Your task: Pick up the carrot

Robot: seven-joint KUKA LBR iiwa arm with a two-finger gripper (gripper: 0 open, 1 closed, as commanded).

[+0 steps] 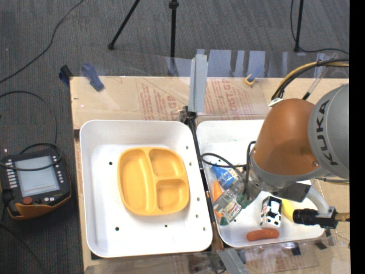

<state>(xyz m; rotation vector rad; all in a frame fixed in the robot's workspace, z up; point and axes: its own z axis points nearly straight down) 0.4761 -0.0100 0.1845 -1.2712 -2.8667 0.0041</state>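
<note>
Carrot [217, 192] lying in right bin [228, 131] near its left wall, orange, partly hidden under gripper [231, 201]. Gripper low over left part of that bin, just beside carrot; finger spread impossible to tell. Sausage [263, 234] near front rim. Yellow divided plate [153, 180] in left bin [97, 147].

The arm [296, 147] covers much of the right bin [228, 131]. Only a thin orange strip of the carrot [217, 194] shows left of the jaws, whose fingers are hidden.
</note>
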